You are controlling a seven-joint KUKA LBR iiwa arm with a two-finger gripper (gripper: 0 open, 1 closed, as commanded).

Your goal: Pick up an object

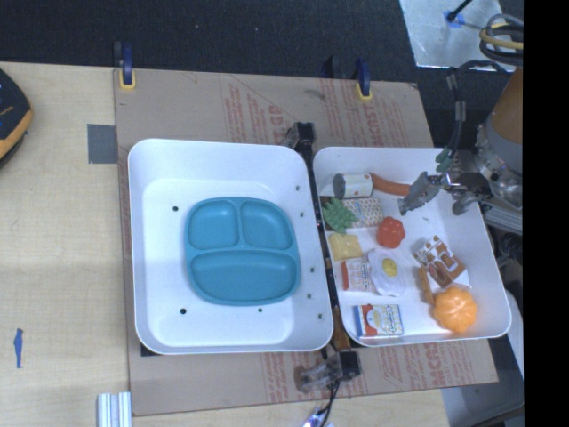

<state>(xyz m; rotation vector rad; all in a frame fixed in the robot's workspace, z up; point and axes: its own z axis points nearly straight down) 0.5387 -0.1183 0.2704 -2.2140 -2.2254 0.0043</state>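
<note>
Above the right bin [494,265], near its upper right corner, the end effector [442,194] hangs with its 2 fingers spread apart; nothing sits between them. One finger [414,197] points down-left toward the bin's contents, the other [462,205] lies closer to the arm [502,140], which enters from the right.

The task allows any object, so selection matters. Closest to the spread fingers are the red tomato-like piece [390,231] and the orange carrot-like piece [389,184]. The red piece appears the better target: it is compact, rounded, and has some free space on its right side. The carrot-like piece lies touching the small can [353,185], which could block one finger.

Recommended procedure:
1. Centre the end effector over the red piece, with the fingers straddling its width.
2. Descend until the fingertips flank its widest part, then close.
3. Lift straight up and confirm that the piece is between the fingers.

Risks: the green leafy item [338,214] and the patterned packet [366,210] lie just beside the target on its left; a finger landing on them would likely spoil the closure. The rounded orange fruit [456,310] at the bin's lower right stands more apart and offers a fallback. The left bin [142,265] holds a blue divided plate [242,249] and is not involved in this step.
</note>
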